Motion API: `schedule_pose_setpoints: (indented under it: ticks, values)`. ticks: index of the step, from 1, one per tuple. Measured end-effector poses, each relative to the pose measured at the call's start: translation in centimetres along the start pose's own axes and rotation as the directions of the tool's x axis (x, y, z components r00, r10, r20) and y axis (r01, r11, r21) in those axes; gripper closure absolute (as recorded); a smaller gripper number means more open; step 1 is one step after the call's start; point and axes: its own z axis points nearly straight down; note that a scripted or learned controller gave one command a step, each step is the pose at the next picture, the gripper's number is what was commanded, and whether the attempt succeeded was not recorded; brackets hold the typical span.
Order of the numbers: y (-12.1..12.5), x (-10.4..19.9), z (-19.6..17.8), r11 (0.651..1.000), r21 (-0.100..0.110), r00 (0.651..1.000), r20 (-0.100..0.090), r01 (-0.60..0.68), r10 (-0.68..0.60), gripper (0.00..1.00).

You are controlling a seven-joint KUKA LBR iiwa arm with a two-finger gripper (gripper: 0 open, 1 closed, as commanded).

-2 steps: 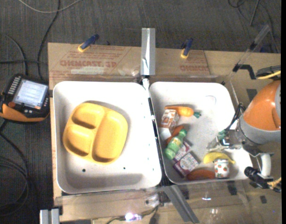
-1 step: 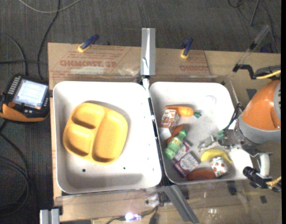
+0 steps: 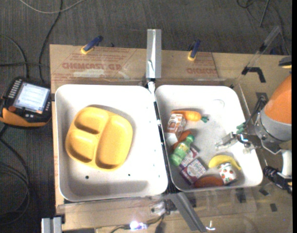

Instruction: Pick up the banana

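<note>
A tray (image 3: 100,137) lies in the left bin (image 3: 61,130); the banana (image 3: 221,160) lies in the right bin (image 3: 221,96).

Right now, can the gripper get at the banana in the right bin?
Probably yes. The gripper hangs just above the banana, with bare bin floor between them. The banana's top is uncovered; a small strawberry-print item crowds its lower right end, so a grasp nearer the left end looks cleaner.

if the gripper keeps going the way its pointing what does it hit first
The gripper points left across the right bin. Straight on, it looks likeliest to meet the green bottle first; the banana lies just below that line. Height is unclear.
</note>
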Motion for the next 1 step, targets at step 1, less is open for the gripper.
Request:
schedule_pose_setpoints:
  ticks: [1]
  values:
    - [0.10, 1.31, 7.38, 0.990, -0.010, 0.990, 0.003, 0.138, -0.138, 0.00]
